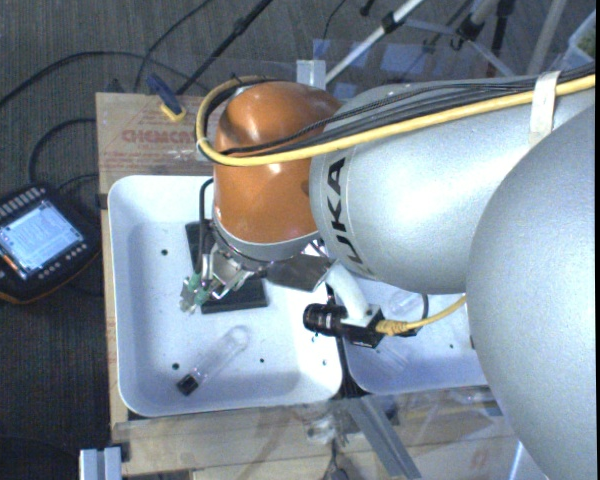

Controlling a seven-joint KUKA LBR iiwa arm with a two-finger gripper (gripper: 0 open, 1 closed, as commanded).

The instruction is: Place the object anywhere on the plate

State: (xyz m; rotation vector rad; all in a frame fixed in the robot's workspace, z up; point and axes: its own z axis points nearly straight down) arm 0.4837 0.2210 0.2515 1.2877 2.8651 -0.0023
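1. The arm [420, 198] leans in over the left bin [140, 268], its orange band covering the bin's far middle. By that pose, it is working low over the bin floor, not travelling.
2. The claw [212, 280] hangs under the band, near the bin's centre and right above a dark flat slab [238, 296]. Whether it is spread or pressed together cannot be told, as the wrist hides most of it.
3. A small green bit [192, 290] sits at the claw's tip. It may be part of the claw or something carried; the view does not settle it.
4. The slab lies flat on the bin floor and may be the plate, which would explain the claw's position over it. That is a guess.
5. The likeliest object is a clear tube [220, 353], lying loose on its side in the bin's near half, apart from the claw and slab.
6. The tube looks see-through and rounded at its upper end, with a small black cap [188, 383] at the lower end, nearest the bin's front rim. It will probably be slippery and prone to roll.
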